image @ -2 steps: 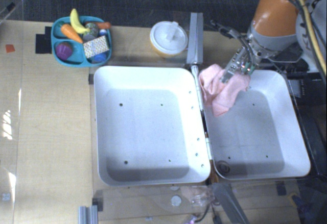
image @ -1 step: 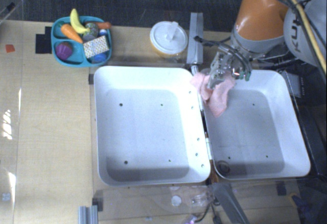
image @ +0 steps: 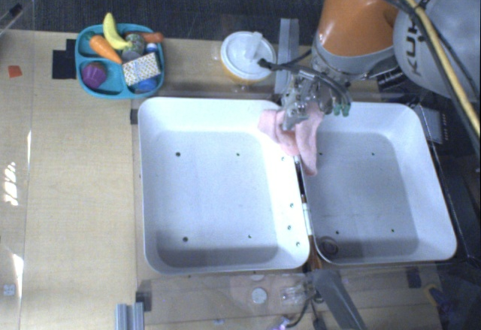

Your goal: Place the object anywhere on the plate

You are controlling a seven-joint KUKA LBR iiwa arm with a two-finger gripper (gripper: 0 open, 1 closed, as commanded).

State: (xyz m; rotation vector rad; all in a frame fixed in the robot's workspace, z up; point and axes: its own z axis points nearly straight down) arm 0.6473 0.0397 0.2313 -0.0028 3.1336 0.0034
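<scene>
A pale wooden bench [image: 68,193] stands against dark carpet, bearing two shallow white bins side by side. Near its far left corner sits a blue divided tray [image: 119,62] of toy food, a banana among them. Further along the far edge rests a white plate [image: 246,55] on a yellow rim. The left bin [image: 218,186] lies beside the right bin [image: 376,193]. Over their shared far edge, the gripper [image: 304,104] has its fingers clenched on a pink cloth [image: 294,137], which hangs draped across the divide.
</scene>
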